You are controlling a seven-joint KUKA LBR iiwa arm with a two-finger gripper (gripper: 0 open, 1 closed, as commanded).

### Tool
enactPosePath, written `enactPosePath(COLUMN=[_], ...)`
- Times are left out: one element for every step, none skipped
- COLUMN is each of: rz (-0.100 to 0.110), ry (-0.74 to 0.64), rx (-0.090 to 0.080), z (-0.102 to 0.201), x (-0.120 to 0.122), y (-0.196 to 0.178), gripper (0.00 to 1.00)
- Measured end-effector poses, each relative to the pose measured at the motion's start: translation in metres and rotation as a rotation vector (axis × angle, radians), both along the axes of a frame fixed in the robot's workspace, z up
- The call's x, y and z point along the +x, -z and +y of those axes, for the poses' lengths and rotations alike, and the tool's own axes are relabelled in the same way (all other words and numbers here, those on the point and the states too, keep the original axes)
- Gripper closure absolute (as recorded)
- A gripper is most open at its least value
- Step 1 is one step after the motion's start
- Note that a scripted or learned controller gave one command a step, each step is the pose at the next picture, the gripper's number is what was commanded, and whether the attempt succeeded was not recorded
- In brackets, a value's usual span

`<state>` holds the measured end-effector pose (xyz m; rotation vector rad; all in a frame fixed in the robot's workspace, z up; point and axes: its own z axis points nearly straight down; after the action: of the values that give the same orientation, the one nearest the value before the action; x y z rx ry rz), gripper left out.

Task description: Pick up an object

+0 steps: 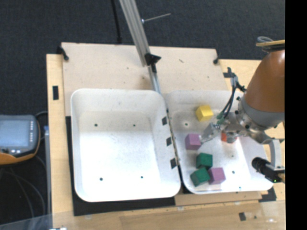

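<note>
Arm (261, 97) reaching in from 3 o'clock, jaws (217, 129) hovering low over right bin (240, 183). Jaws' state: cannot tell. Approach step, judging; nothing gripped. Nearest purple cube (193, 141) lying just at 8 o'clock of jaws; yellow cube (204, 112) at 11 o'clock. Next: descending squarely over cube, closing.

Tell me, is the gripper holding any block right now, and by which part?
Cannot be told. The gripper sits low in the right bin, next to the upper purple block, but its tip is too small and blurred to show a hold.
</note>
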<state>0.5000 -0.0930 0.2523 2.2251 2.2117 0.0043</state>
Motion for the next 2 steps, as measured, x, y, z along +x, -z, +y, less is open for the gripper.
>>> enactPosePath(rz=[-0.001, -0.002], ry=[0.001, 0.003], rx=[0.0, 0.0], z=[-0.0001, -0.0001], x=[0.0001, 0.0001], y=[0.0, -0.0001], gripper=[0.0, 0.0])
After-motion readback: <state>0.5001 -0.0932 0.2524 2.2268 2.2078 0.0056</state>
